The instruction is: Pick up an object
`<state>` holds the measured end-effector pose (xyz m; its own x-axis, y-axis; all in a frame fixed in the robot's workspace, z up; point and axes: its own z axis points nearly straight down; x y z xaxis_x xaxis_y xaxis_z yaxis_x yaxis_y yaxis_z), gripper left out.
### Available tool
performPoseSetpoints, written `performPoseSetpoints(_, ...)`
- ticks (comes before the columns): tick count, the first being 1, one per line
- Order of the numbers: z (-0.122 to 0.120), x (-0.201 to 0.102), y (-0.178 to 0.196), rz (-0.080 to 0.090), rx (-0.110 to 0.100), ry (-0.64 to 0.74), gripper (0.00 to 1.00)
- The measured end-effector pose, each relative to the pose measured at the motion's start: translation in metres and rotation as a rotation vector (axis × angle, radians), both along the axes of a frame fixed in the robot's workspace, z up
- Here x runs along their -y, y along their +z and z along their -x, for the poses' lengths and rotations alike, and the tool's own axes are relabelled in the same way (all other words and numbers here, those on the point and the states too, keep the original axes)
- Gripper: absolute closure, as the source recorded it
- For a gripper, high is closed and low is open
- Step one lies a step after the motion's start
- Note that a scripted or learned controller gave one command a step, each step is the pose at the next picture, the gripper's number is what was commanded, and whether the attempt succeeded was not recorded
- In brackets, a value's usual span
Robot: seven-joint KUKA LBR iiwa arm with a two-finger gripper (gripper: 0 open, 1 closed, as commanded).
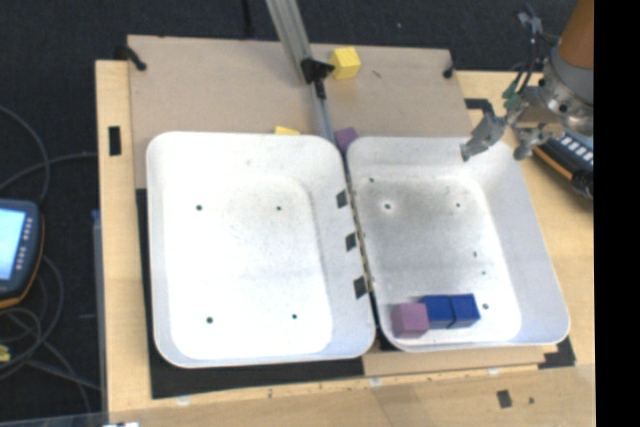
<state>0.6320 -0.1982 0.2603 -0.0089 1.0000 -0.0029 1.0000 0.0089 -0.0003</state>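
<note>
My grey arm with its orange band (577, 35) cut off at right | small yellow block (287, 130) half-hidden behind left white bin's rim (240, 137) | handheld screen (15, 250) cropped at left

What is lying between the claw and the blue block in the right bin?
Nothing: in the camera view, bare bin floor separates the claw from the blue block.

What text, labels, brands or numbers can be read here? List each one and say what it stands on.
None can be read.
The handheld screen device at the left edge has a lit display, but whatever is on it is too small and blurred to read.
The dark strip under the arm on the right carries small light marks, too blurred to read.
The blue blocks, the purple block and both white bins show no markings.
</note>
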Motion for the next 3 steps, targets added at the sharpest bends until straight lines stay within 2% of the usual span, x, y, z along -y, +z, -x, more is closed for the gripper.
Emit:
performPoseSetpoints(1, 0.075, -0.020, -0.132, -0.004, -0.008, -0.009, 0.00)
performPoseSetpoints(2, 0.073, 0.008, -0.164, -0.001, 0.002, -0.011, 0.00)
performPoseSetpoints(3, 0.082, -0.018, -0.120, -0.002, 0.006, -0.005, 0.00)
